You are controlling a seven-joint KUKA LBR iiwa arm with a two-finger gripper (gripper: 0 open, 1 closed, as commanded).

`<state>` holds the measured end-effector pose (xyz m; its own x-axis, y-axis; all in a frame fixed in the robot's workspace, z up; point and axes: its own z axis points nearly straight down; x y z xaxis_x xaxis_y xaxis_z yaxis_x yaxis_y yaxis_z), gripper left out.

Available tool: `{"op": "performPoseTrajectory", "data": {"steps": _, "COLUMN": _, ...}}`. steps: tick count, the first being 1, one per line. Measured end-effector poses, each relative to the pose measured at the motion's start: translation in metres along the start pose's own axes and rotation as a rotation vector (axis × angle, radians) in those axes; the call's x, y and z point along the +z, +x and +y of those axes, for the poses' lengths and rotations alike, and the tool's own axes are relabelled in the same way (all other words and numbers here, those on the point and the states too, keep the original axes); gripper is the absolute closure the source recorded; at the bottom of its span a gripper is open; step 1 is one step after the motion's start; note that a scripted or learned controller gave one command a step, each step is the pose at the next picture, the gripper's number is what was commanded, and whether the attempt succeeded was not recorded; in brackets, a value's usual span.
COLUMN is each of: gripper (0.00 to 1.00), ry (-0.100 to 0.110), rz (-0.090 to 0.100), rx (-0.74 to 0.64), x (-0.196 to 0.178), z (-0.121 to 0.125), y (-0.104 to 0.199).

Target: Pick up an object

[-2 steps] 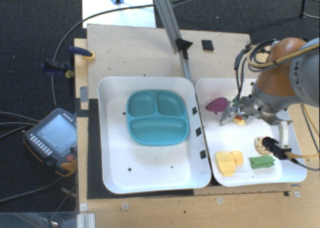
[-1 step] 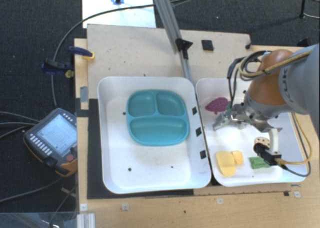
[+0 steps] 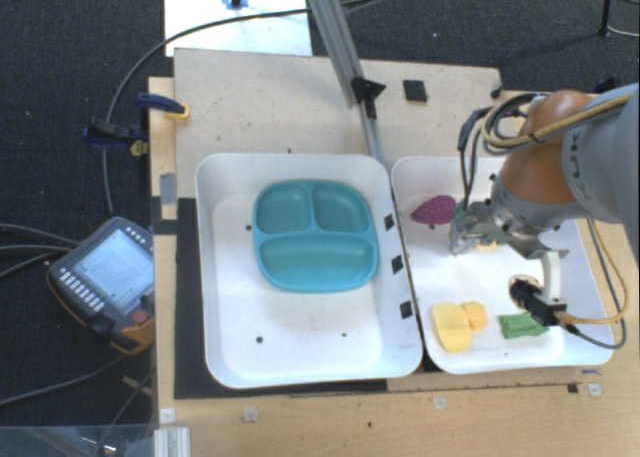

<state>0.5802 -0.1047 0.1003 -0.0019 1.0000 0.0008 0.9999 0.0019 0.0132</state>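
Two shallow white bins sat side by side on the worktop [image 3: 300,95]. The left bin [image 3: 230,325] held one teal divided plate [image 3: 315,237], smooth plastic with three compartments. The right bin [image 3: 440,275] held three small things: a knobbly purple piece [image 3: 434,210], a yellow block [image 3: 456,325] with its long axis running toward the front rim, and a green piece [image 3: 520,325]. The tool [image 3: 468,240] hung beside the purple piece.
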Motion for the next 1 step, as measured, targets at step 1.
{"op": "performPoseTrajectory", "data": {"steps": 1, "gripper": 1.0, "ry": 0.007, "rz": -0.002, "rx": 0.0, "x": -0.0611, "z": 0.0004, "y": -0.0079}}
